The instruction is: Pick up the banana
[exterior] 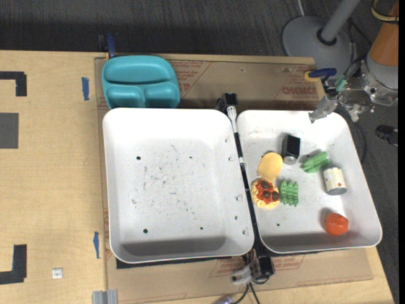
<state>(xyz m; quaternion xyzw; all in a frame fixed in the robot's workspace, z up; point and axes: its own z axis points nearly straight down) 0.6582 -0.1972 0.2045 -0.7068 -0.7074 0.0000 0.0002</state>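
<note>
Two shallow white bins are sitting side by side on a cardboard-covered bench (50, 170) over dark carpet, a teal divided tray (140, 81) lying behind the left bin (171, 182). The right bin (304, 233) is holding seven items; the yellow, banana-like piece (271, 165) is resting near its middle. The gripper (329, 106) is hovering at that bin's far right corner, apparently carrying nothing; its opening cannot be judged.
</note>
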